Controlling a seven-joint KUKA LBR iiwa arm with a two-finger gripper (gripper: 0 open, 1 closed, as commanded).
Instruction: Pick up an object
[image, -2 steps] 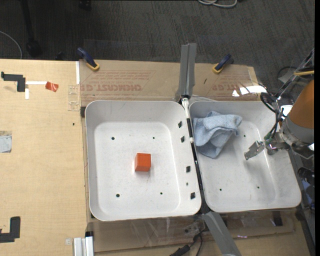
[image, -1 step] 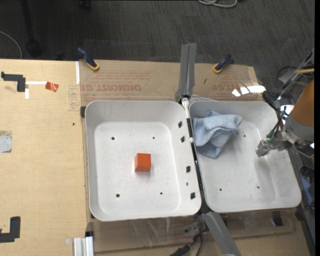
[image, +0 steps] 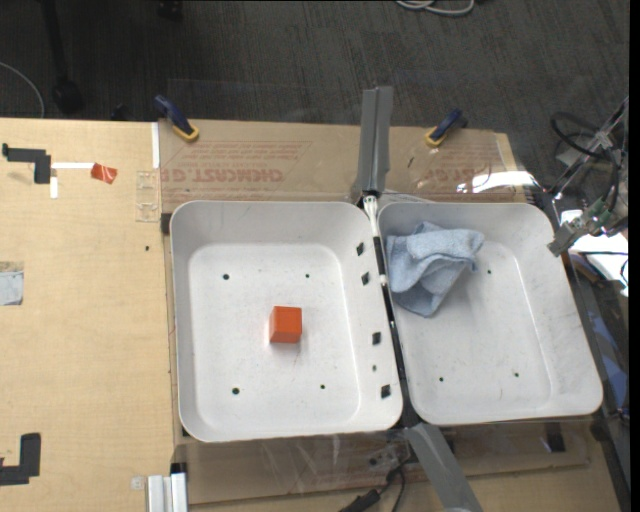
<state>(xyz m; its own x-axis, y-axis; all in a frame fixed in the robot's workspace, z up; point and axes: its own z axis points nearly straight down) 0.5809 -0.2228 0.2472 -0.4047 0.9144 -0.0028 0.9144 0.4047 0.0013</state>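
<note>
An orange cube rests on the floor of the left white bin, slightly left of its middle. A crumpled light-blue cloth lies in the right white bin, bunched against its upper left corner beside the divider between the two bins.
A grey metal bar runs along the seam between the bins. Two clamps hold the cardboard sheet behind them. A wooden board lies to the left, and cables and hardware crowd the right edge.
</note>
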